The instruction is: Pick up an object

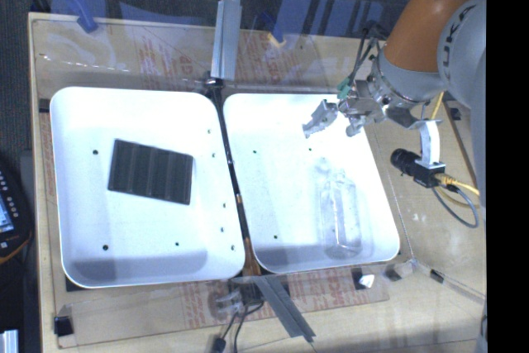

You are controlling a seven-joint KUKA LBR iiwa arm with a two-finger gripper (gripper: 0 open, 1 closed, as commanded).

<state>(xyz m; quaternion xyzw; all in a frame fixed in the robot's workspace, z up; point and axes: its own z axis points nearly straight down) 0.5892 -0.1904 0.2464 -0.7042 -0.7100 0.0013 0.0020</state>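
A clear plastic bottle (339, 211) lies lengthwise in the right bin (273, 178), near its right wall. A dark ribbed rectangular pad (151, 171) lies flat in the left bin (83, 120). My gripper (335, 121) hangs over the upper right part of the right bin, above and beyond the bottle. Its two fingers are spread apart with nothing between them.
A metal divider bar (226, 37) stands up behind the seam between the two bins. The bench's wooden frame runs around both bins. A yellow cable trails on the bench to the right of the right bin.
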